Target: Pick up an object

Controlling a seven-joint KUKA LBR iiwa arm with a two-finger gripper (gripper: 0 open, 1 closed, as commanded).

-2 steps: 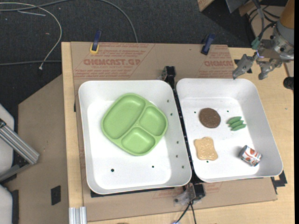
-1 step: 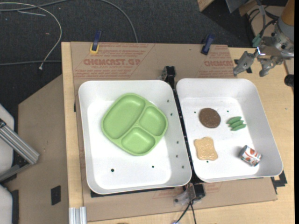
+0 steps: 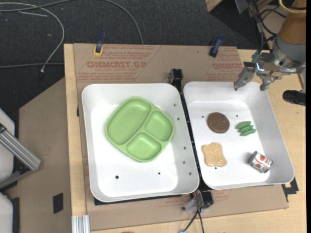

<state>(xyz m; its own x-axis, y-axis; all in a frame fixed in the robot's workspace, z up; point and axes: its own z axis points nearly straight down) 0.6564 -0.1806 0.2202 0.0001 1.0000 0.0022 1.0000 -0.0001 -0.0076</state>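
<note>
Pincer (image 3: 252,84): my fingers are spreading apart, released, hovering over the right bin's (image 3: 278,130) far rim.
Contents: cookie (image 3: 218,122), cracker (image 3: 214,155), can (image 3: 260,161).

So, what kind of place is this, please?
Probably a robot test lab, not a kitchen. Two white bins are fixed on a cardboard sheet held by blue clamps. The food pieces look like toys, such as the round brown patty. The gripper hangs open above.

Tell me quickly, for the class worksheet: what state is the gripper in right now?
Gripper: open, holding nothing, above the far right corner of the right bin.
</note>
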